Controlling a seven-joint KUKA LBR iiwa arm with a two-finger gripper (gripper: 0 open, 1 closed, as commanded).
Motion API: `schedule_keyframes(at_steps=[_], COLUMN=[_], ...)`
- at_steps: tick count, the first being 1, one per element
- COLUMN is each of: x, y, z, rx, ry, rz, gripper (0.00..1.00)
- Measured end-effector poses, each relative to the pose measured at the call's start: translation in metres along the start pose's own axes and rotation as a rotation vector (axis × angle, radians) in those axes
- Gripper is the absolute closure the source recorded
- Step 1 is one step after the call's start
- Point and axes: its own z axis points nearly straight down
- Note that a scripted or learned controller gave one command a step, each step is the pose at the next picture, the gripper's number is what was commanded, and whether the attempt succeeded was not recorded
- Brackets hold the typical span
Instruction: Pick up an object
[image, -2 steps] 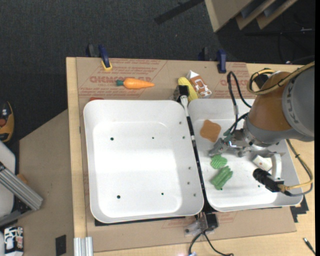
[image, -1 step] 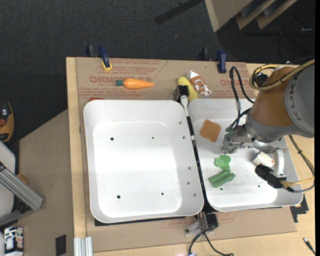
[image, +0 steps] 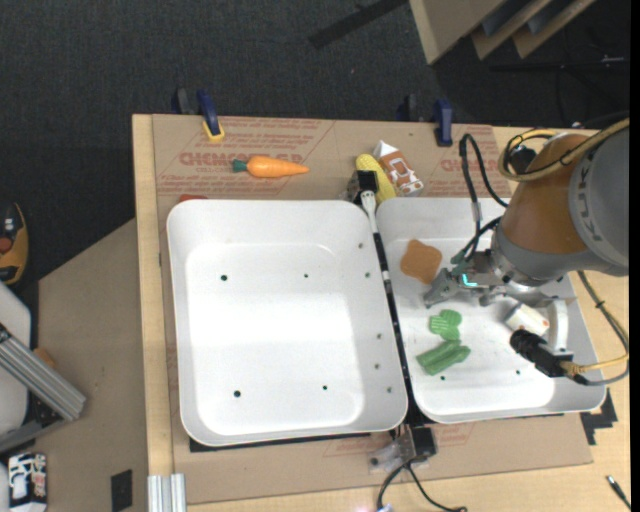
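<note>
The pincer (image: 447, 288) hangs low in the right bin (image: 520, 400), its fingers spread apart with nothing between them. Just left of it and slightly farther from the camera lies a brown block (image: 421, 260); just below it lie two green pieces (image: 443, 343). A carrot (image: 272, 168) rests on the worktop (image: 150, 250) beyond the left bin (image: 280, 310)

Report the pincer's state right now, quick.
Pincer: cannot be told; it hangs over the right bin, between the brown piece and the green pieces, holding nothing visible.
</note>
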Motion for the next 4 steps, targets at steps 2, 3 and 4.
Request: schedule_keyframes(at_steps=[2, 3, 4], x=[0.021, 0.021, 0.094], y=[0.099, 0.097, 0.111], z=[0.013, 0.001, -0.112], rx=[0.001, 0.003, -0.005], ry=[-0.001, -0.001, 0.002], rz=[-0.004, -0.003, -0.009], gripper=[0.0, 1.0, 1.0])
